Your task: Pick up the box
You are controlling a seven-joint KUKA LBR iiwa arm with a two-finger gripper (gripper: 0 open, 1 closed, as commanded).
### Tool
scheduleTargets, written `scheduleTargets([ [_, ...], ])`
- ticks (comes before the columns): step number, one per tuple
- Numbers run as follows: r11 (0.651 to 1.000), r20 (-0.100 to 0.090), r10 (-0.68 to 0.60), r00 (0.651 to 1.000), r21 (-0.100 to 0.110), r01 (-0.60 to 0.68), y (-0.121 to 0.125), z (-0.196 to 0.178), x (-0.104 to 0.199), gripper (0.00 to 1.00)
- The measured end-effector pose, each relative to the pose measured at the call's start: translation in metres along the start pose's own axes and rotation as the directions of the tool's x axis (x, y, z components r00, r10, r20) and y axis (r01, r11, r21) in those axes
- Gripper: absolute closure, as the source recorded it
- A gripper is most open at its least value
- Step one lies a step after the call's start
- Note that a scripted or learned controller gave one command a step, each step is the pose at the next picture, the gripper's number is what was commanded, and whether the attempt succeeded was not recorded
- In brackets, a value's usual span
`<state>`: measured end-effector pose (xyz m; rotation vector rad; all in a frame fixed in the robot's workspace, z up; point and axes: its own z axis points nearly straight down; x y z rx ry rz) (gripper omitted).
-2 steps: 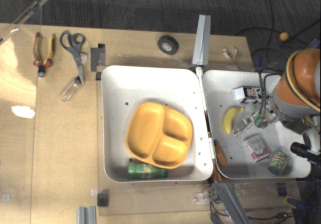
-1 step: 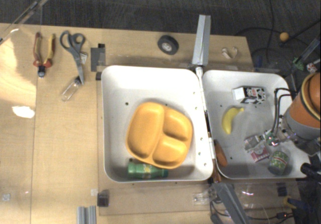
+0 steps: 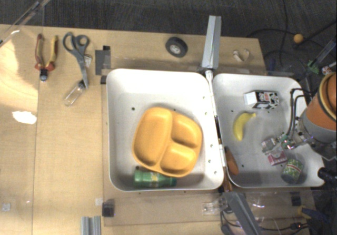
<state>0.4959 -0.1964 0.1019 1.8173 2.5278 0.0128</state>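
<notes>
White and small, the box (image 3: 261, 98) is lying near the right bin's (image 3: 226, 123) far edge, while the hand (image 3: 277, 146) is hovering nearer the front corner, its grip state unclear.

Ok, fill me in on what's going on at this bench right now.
A grey arm with an orange band reaches in from the right over the right-hand white bin. Its gripper sits low near the bin's front, by a small pink and white packet and a green crumpled item. The small white box with dark print lies untouched near the back of that bin, with a yellow banana just in front of it. The left-hand bin holds a yellow divided plastic tray and a green bottle.
</notes>
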Motion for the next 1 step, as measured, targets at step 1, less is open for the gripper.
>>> scheduleTargets([
  [1, 0.996, -0.015, -0.092, 0.996, 0.014, 0.092, 0.0781, -0.0948, 0.0106, 1.0],
])
